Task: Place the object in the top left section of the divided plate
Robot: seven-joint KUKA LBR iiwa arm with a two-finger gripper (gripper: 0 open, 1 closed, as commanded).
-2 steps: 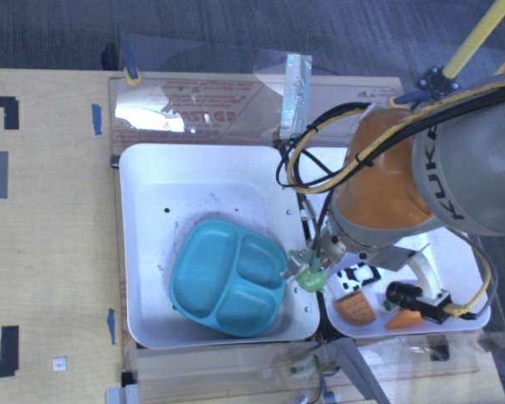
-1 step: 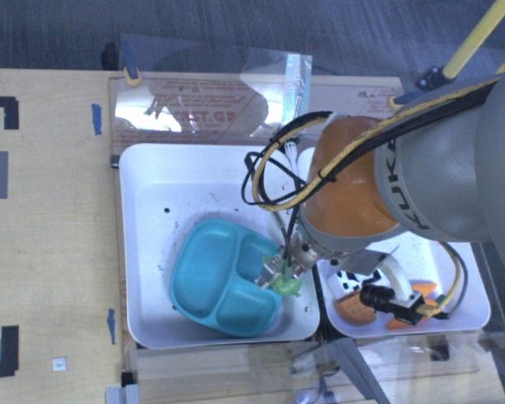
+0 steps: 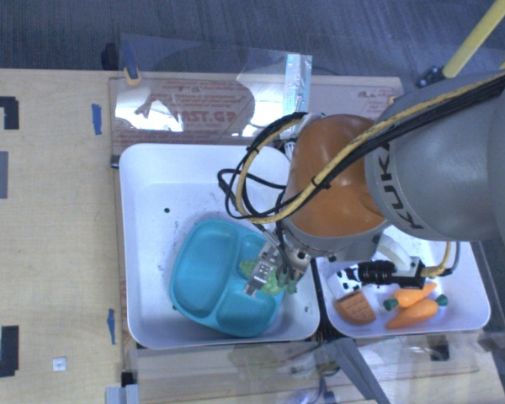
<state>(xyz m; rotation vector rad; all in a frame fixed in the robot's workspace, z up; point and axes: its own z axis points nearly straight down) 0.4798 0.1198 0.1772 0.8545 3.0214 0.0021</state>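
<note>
Teal divided plate (image 3: 204,276) sits in left bin (image 3: 143,225) | gripper (image 3: 268,278) over plate's right rim, pinching a green object (image 3: 273,286) | you should confirm the top left section, centre over it, lower, then release.

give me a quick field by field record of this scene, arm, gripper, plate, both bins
arm: grey KUKA arm with an orange band, reaching in from the right
gripper: gripper low over the right edge of the plate
object at gripper: green object at the fingertips; grasp unclear
plate: blue divided plate, tilted, in the left bin
right bin: right bin holds two toy carrots, a brown item, and a black-and-white item
</note>
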